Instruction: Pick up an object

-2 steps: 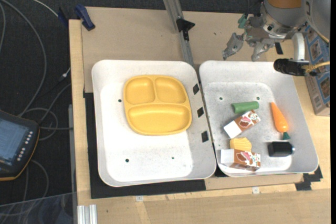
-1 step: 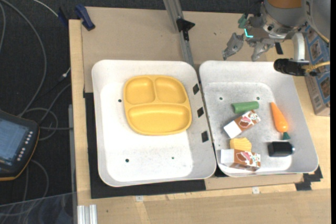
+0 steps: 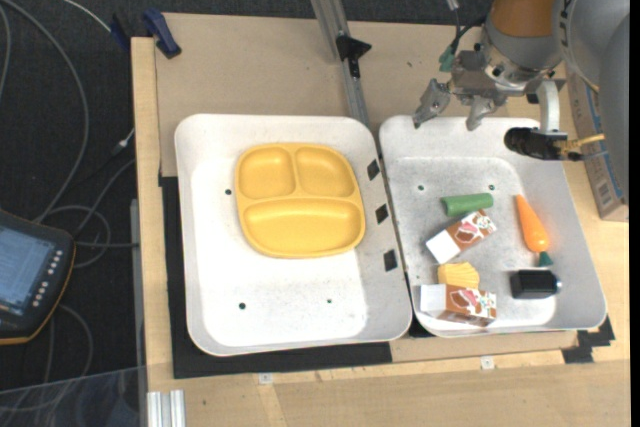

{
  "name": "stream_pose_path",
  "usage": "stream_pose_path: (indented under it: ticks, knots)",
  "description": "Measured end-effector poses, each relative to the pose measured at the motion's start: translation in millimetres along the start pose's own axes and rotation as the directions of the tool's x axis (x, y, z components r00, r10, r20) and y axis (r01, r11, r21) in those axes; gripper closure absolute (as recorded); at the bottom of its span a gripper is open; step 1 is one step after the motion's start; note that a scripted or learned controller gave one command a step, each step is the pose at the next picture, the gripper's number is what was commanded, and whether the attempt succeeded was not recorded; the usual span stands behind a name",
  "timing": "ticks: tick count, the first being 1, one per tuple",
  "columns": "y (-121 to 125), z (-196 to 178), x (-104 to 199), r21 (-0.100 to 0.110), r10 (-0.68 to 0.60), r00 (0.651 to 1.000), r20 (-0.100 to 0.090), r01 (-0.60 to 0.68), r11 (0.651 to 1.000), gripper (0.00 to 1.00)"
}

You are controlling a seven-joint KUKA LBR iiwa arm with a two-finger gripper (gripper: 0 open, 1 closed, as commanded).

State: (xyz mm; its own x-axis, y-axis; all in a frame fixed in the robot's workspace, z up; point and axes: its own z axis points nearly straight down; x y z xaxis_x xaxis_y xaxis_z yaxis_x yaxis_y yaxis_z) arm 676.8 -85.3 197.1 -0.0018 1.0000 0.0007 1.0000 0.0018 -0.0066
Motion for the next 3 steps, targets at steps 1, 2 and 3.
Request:
stream_pose_path:
  ticks: [1,2,3]
  knots:
    - [-2,62,7,0.002,0.0,1.0,0.0,0.0,1.0,0.0]
    - [-2,104,4,0.0,0.002,1.0,0.005,-0.002,1.0,0.0]
    - [-1,91,4,-0.003,0.002,1.0,0.004,-0.002,1.0,1.0]
